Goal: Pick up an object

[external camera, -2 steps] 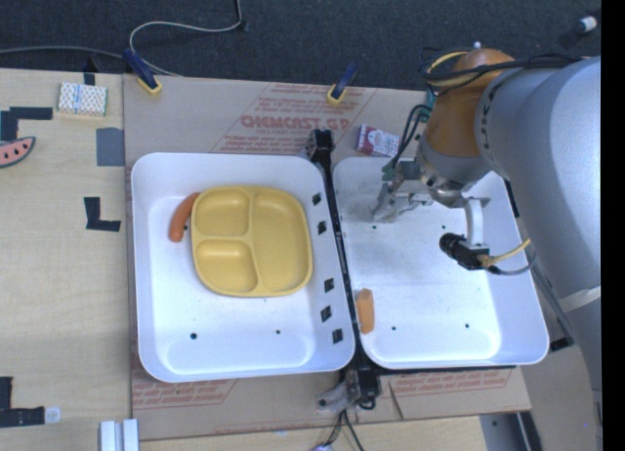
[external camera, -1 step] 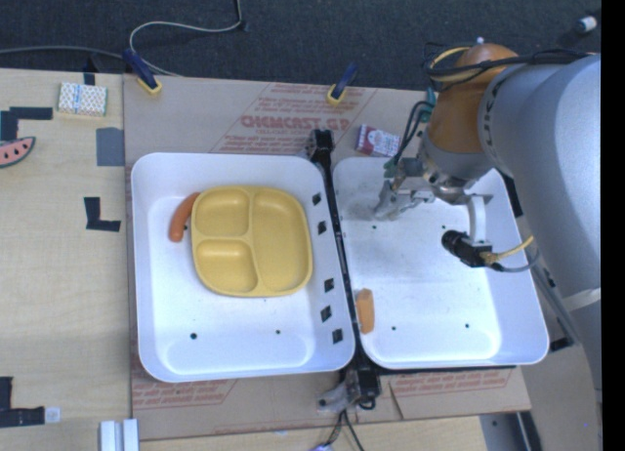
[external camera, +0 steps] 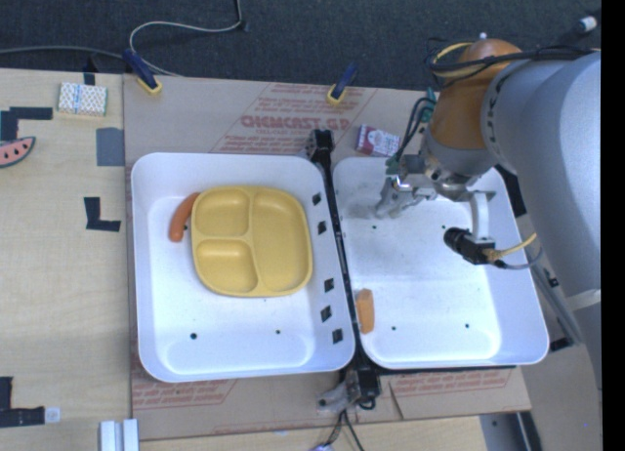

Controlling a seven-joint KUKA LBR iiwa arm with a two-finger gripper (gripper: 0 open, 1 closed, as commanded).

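Gripper (external camera: 391, 200) of the grey arm (external camera: 547, 137) hangs low over the far left part of the right bin (external camera: 508, 342), its fingers close together with nothing between them. An orange, carrot-like piece (external camera: 364, 310) lies against that bin's left wall near the front, well apart from the gripper. In the left bin (external camera: 166, 342), a yellow divided plate (external camera: 252, 241) sits beside a second orange piece (external camera: 180, 217) touching its left rim.
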